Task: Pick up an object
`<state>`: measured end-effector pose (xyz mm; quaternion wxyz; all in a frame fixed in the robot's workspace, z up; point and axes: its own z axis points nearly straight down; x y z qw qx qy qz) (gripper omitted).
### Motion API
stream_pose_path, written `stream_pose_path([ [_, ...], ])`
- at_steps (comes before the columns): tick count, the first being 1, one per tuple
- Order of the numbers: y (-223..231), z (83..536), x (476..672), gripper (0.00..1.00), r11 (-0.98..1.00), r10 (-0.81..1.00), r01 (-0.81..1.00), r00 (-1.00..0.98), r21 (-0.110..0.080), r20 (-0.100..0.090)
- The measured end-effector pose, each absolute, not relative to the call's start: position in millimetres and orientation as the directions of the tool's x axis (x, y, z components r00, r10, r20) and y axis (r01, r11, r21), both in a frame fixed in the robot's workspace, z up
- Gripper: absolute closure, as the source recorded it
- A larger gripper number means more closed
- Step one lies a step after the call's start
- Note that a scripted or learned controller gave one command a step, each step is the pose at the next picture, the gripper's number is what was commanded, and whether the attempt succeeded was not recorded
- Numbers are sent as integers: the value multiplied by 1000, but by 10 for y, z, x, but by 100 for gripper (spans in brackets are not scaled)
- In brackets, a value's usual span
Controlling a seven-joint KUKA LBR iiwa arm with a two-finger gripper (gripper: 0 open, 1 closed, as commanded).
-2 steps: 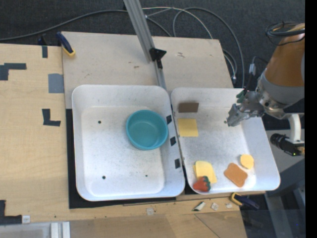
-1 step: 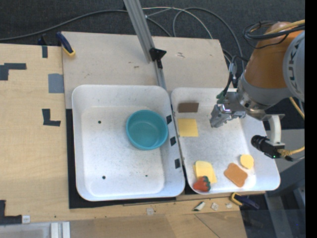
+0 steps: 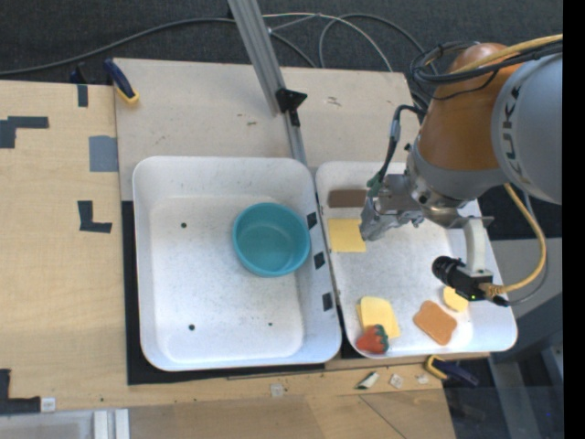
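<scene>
My gripper (image 3: 373, 225) hangs low over the upper left part of the right bin (image 3: 402, 268). Its tip is at the right edge of a flat yellow square (image 3: 345, 237) lying on the bin floor. Just behind that square lies a brown flat piece (image 3: 345, 198), partly under the gripper body. Toward the bin's front lie a yellow block (image 3: 377, 314) with a red strawberry-like piece (image 3: 372, 340) touching it, an orange slice (image 3: 435, 322) and a small yellow piece (image 3: 455, 299). Nothing is visibly held.
The left bin (image 3: 183, 273) holds a teal bowl (image 3: 270, 238) near its right wall. A slanted metal pole (image 3: 265, 58) rises behind the bins. The arm's body and black cable fitting (image 3: 462, 275) overhang the right bin's right side.
</scene>
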<state>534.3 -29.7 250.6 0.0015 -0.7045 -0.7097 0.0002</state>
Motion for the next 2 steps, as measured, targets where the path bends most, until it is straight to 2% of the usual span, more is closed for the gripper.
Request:
stream_pose_path([
  [2, 572, 2389, 5295, 100, 6, 1000, 1000, -6, -4, 1],
])
